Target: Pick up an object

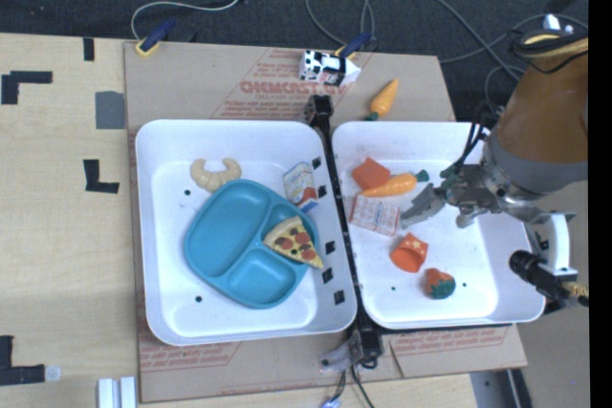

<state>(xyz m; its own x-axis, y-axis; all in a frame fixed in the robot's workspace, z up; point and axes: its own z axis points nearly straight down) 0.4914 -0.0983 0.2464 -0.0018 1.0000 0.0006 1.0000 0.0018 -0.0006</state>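
Observation:
My gripper [442, 210] hangs over the middle of the right bin [478, 306], reaching in from the right. Its two grey fingers stand apart, open, with nothing between them. Just left of one fingertip [417, 208] lie an orange carrot [392, 188], a red-orange block [370, 174] and a white packet [375, 215]. Below the gripper sit an orange cup [409, 253] and a red and green ball [440, 283].
The left bin [158, 301] holds a blue divided plate [234, 244] with a pizza slice [295, 242], a beige croissant [215, 172] and a small packet [300, 181]. A second carrot [383, 97] and a black-and-white cube [323, 67] lie on the cardboard behind the bins.

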